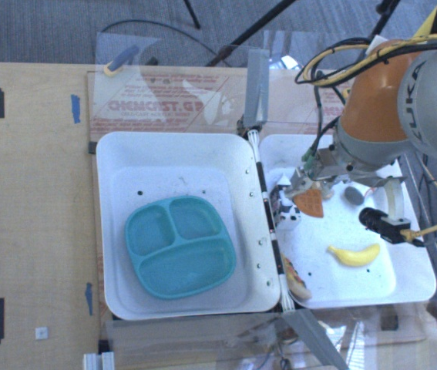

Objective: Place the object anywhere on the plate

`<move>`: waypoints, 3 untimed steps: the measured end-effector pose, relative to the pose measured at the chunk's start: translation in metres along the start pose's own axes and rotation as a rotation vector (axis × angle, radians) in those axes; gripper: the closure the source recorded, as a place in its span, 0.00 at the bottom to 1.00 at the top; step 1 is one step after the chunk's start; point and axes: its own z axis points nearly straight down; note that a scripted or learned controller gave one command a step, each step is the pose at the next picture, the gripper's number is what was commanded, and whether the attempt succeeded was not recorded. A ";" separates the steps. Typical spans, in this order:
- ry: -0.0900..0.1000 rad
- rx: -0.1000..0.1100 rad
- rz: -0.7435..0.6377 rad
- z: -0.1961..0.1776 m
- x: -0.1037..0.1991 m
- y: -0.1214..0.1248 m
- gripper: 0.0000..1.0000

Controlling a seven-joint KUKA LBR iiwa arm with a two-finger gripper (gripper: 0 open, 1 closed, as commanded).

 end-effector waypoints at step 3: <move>0.001 0.002 -0.208 0.003 0.162 -0.016 0.00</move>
